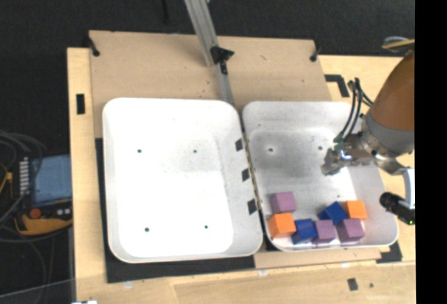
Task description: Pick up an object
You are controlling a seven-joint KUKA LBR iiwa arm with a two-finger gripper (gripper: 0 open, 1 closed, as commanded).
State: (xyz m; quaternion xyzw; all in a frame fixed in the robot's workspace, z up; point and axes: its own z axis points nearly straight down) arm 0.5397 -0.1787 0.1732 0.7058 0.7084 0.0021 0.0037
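Camera view puts my gripper (pixel 334 161), jaw state unclear, above bare floor of the right bin (pixel 293 124), so descending here misses the blocks (pixel 318 222) clustered along its near edge.

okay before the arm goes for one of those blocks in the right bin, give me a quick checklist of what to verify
1. Gripper carrying nothing: ok, no block seen at it.
2. Finger opening: cannot tell.
3. Blocks within the right bin: ok, clustered along its near edge.
4. Isolated target: not ok; orange block touches the purple block and blue block.
5. Gripper over a block: not ok; it sits above bare floor, away from the cluster.
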